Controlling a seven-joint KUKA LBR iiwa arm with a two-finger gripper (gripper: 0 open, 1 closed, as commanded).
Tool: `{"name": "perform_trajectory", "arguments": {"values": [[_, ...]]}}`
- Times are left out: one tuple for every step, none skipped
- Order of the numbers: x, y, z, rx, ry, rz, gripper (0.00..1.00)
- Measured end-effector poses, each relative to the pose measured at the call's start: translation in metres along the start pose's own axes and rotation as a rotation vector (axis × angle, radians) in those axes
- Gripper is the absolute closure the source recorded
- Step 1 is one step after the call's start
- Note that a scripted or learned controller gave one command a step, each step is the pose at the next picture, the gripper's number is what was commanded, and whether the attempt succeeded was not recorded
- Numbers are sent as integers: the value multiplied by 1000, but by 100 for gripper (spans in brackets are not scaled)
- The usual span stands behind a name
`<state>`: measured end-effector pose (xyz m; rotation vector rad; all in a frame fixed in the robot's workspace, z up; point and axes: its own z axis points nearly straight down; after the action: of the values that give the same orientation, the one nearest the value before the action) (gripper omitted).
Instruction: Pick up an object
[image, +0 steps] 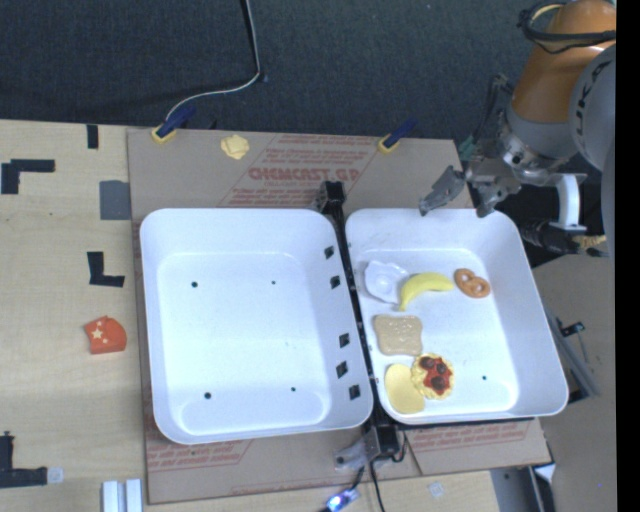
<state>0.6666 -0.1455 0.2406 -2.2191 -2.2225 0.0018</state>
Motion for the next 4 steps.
{"name": "perform_trajectory", "arguments": {"values": [[1,0,-10,0,0,-1,100],[80,4,-133,-16,1,-8,100],[158,1,-305,-20,2,-8,100],[236,-47,-180,14,1,-8,100]]}}
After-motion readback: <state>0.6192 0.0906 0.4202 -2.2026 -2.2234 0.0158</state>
